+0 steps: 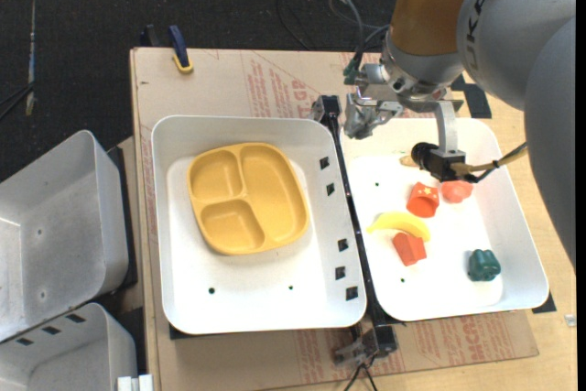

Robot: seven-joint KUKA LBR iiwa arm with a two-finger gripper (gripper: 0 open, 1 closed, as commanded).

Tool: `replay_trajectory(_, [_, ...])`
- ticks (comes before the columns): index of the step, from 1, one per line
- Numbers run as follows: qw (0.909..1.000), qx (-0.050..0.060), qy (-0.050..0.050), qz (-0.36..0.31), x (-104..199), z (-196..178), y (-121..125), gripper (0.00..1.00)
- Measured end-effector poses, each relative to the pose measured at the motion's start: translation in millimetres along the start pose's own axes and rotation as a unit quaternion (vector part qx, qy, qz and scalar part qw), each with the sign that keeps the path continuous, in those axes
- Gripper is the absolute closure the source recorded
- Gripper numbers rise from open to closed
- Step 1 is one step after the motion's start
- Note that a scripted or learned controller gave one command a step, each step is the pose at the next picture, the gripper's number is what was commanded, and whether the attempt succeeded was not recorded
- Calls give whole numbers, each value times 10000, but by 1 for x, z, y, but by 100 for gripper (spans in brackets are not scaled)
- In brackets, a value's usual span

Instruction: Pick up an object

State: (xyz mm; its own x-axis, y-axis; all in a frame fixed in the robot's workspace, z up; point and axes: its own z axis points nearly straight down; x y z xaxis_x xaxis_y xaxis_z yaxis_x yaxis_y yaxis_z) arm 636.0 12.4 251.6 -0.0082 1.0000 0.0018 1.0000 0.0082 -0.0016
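The metal two-finger gripper [364, 119] hangs over the far left corner of the right shallow white plastic bin [513, 288]; whether it is clenched or released I cannot tell. Nearer in that bin lie a curved yellow banana-shaped toy [400, 223], orange blocky pieces [423, 200] and a dark green lumpy toy [482, 265]. The left bin [256, 311] bears a smooth yellow divided plate [247, 197]
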Motion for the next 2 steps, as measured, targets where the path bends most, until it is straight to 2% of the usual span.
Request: replay_trajectory(2, [10000,-3,-9,42,86,3,-34,100])
